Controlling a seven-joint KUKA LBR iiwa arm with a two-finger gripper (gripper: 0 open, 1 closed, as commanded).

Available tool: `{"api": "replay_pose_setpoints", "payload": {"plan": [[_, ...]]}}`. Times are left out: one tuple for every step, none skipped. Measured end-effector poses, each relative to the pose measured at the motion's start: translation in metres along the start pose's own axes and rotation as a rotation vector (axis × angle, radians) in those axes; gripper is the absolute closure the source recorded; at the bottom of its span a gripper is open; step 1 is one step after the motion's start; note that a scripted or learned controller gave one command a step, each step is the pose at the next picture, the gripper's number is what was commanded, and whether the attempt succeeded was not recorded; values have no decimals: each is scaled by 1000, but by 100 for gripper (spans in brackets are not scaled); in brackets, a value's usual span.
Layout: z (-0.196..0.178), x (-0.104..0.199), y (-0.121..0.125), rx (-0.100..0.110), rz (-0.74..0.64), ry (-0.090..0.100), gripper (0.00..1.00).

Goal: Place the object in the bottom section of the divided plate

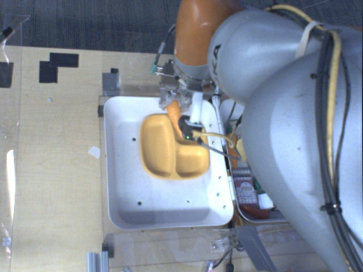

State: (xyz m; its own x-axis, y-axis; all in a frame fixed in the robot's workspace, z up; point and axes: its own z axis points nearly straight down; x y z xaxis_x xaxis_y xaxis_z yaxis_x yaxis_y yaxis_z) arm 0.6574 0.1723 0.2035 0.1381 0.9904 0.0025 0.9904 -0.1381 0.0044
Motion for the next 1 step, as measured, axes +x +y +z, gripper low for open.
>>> {"api": "replay_pose_setpoints", "payload": {"plan": [[0,0,0,1,0,0,0]]}}
